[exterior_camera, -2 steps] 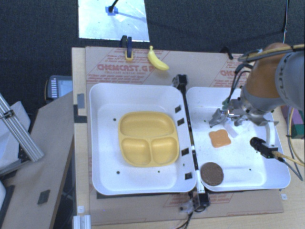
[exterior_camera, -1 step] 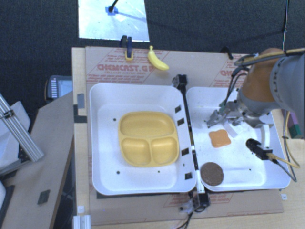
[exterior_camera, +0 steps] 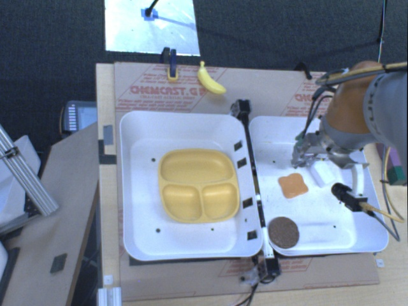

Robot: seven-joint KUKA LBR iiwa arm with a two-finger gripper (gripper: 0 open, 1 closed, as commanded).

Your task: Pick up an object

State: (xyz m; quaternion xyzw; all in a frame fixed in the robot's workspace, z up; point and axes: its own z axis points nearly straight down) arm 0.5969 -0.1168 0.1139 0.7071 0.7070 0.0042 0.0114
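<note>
While the yellow divided tray (exterior_camera: 196,185) is sitting mid left bin (exterior_camera: 137,190), pickable items are lying in the right bin (exterior_camera: 357,234): brown disc (exterior_camera: 283,232) at 7 o'clock, orange slice (exterior_camera: 293,185) central. Gripper (exterior_camera: 308,157) is hovering at the slice's 1 o'clock, probably lining up; grip state: cannot tell.

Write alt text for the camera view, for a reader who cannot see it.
A grey arm with an orange band reaches from the right, its gripper low over the right bin, just above an orange slice and a brown disc. The left bin holds a yellow tray; a banana lies behind the bins.
</note>
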